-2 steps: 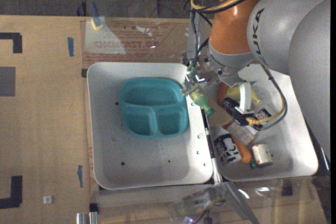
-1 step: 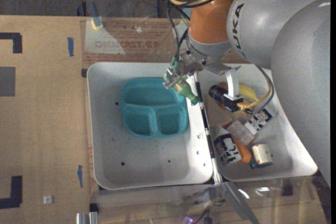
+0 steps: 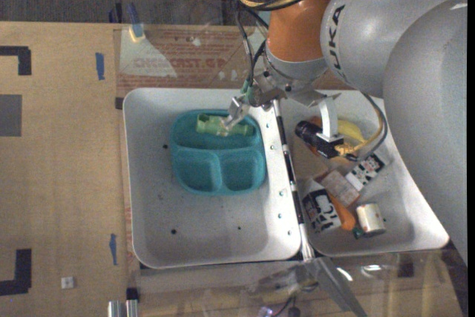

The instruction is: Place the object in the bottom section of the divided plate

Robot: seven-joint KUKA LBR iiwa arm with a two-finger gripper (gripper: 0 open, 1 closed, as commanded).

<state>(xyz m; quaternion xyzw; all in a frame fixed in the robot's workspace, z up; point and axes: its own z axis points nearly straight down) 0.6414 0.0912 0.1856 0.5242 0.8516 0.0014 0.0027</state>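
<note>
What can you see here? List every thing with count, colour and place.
Left-hand bin: one, white, view's left.
Right-hand bin: one, white, view's right.
Divided plate: one, teal, in left-hand bin.
Green object: one, green, plate's top section.
Yellow object: one, yellow, right-hand bin, top.
White cylinder: one, white, right-hand bin, bottom.
Black-and-white box: one, black and white, left of the cylinder.
Other clutter: count unclear, mixed colours, right-hand bin.
Tape strips: at least three, blue, on the bench.
Arm: one, grey with orange band, from view's right.
Pincer: one, metal-grey, over the plate's top section.
</note>
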